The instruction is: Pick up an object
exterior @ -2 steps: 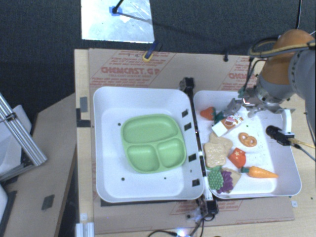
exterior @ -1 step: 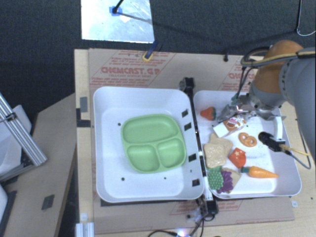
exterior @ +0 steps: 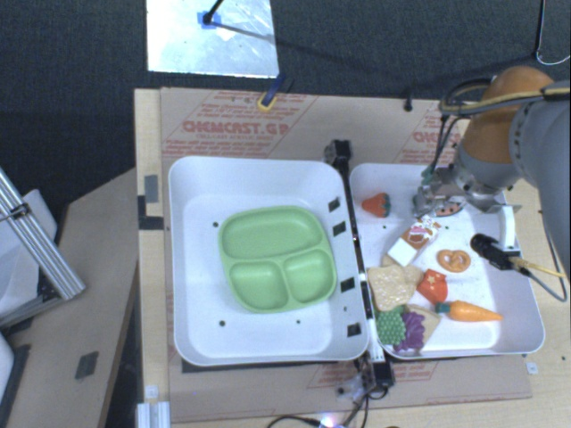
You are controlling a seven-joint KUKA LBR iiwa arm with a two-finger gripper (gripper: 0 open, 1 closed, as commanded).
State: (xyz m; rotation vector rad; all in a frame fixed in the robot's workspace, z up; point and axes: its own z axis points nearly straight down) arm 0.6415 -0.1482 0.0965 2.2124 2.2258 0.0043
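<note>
The toy foods crowd the right bin (exterior: pixel 535 324), so the end effector (exterior: pixel 434 201) hangs low at its far side, just above a small snack packet (exterior: pixel 419 234); its spread cannot be told; the green divided plate (exterior: pixel 272 257) lies in the left bin (exterior: pixel 192 194)

Dark carpet (exterior: pixel 71 52) around wooden bench (exterior: pixel 98 230)
</note>
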